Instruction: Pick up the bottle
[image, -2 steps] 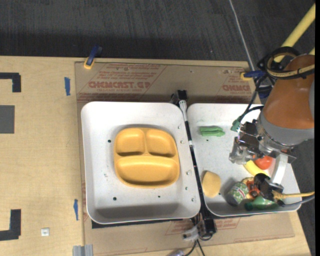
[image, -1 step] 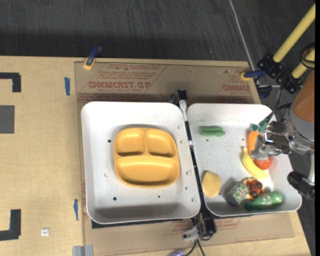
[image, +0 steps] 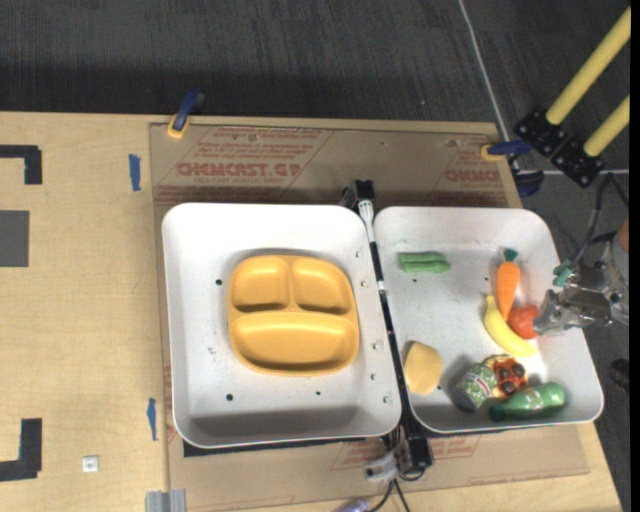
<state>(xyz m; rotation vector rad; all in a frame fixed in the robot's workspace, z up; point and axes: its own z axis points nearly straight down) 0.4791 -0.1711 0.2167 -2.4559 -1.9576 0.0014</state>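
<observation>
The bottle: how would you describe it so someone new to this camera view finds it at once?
Look at the right-hand white bin, then at the corner nearest the camera on the arm's side. The bottle lies there on its side, dark green and glossy, along the bin's near rim. It touches a crumpled multicoloured packet to its left; the other green thing, a flat bean pod, lies apart near the far wall.

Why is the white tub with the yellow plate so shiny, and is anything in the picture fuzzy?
In the camera view, light from above glares off the left bin and gives the yellow tray soft highlights; shadow sits under the bins' front edges; the claw at the right bin's rim looks blurry, while the green bottle stays fairly sharp.
</observation>
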